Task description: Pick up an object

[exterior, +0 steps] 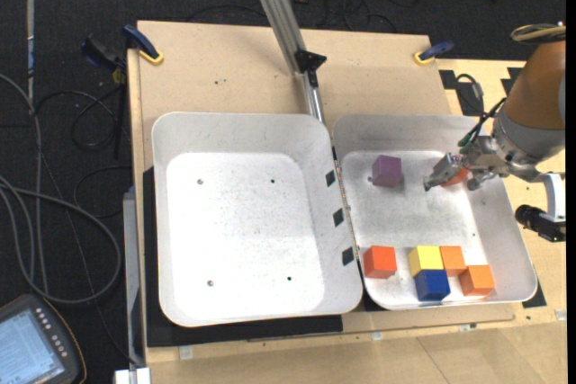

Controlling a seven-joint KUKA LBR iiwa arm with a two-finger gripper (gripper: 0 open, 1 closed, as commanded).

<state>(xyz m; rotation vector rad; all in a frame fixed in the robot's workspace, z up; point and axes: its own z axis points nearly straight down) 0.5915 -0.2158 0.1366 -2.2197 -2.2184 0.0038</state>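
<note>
Here, gripper (447,174) near right bin (504,234) far rim, grip state unclear

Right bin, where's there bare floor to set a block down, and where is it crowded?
In the right bin, bare floor lies in the middle, between the purple block and the front row, and along the back wall. Crowded: the front edge, with the orange block, yellow block, blue block and two more orange ones. The end effector hangs near the right side.

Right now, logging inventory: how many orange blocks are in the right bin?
3: one orange block at the front left, two front right. Another may hide under the gripper.
</note>
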